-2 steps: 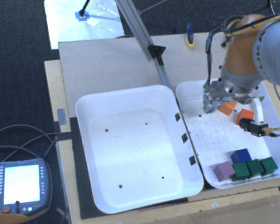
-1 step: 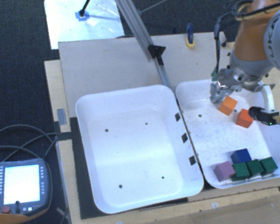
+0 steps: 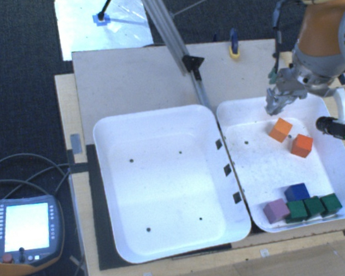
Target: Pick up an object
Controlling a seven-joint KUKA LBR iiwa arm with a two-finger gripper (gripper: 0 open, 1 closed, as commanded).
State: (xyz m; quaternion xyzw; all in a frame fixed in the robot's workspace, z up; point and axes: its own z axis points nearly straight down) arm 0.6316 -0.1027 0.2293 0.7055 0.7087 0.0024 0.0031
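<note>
My gripper (image 3: pixel 274 104) hangs over the far side of the right bin (image 3: pixel 260 217), just up and left of a light orange block (image 3: pixel 280 130). I see nothing between its fingers. A darker orange block (image 3: pixel 301 145) lies a little right of and nearer than the first one. Along the bin's near edge sit a purple block (image 3: pixel 275 210), a blue block (image 3: pixel 296 192) and two green blocks (image 3: pixel 295 211) (image 3: pixel 329 203) packed close together.
The left bin (image 3: pixel 111 175) stands beside the right one, joined by black clips. A slanted metal pole (image 3: pixel 166 26) crosses above the bench's far side. A teach pendant (image 3: pixel 24 235) with cable lies left of the bench.
</note>
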